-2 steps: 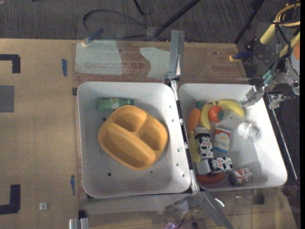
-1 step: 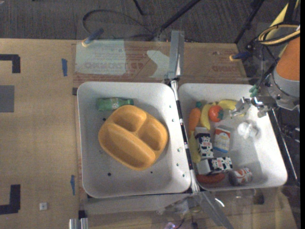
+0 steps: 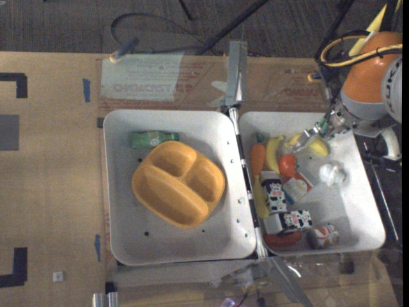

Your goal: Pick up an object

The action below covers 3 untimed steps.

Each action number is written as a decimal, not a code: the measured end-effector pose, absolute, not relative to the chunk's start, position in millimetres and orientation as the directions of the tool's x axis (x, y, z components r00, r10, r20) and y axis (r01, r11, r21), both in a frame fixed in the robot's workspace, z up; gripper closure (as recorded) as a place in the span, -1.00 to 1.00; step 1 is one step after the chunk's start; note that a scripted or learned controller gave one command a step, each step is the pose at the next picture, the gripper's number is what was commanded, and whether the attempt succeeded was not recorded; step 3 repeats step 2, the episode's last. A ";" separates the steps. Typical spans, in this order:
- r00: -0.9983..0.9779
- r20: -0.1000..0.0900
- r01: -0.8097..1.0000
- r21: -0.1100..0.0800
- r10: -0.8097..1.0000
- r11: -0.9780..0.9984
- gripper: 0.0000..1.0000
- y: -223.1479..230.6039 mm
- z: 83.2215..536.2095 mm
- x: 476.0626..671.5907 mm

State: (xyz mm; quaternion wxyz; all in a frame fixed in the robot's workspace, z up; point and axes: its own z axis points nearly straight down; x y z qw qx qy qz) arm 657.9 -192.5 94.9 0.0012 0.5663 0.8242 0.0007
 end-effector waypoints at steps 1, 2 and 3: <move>-0.359 0.001 0.933 -0.001 0.933 0.359 1.00 -192.2 103.9 657.3; -0.424 -0.004 0.906 0.007 0.906 0.424 1.00 -123.1 192.9 666.4; -0.424 -0.004 0.906 0.007 0.906 0.424 1.00 -123.1 192.9 666.4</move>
